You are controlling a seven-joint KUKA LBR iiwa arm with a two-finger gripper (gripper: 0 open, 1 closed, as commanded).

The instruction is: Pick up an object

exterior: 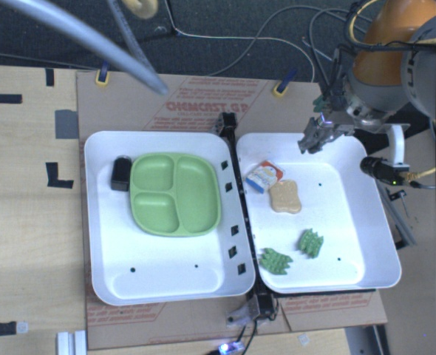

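White right bin [366,265]: gripper [315,140] is seen over its far rim; finger state cannot be told. Biscuit [285,197], packet [263,176] inside.

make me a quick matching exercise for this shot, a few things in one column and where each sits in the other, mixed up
Things:
1. green divided plate
2. black block
3. tan biscuit-shaped piece
4. gripper

Places:
A. middle of the right bin
B. over the right bin's far edge
C. left bin, against the plate's left rim
D. centre of the left bin

Pairs: 1-D, 2-C, 3-A, 4-B
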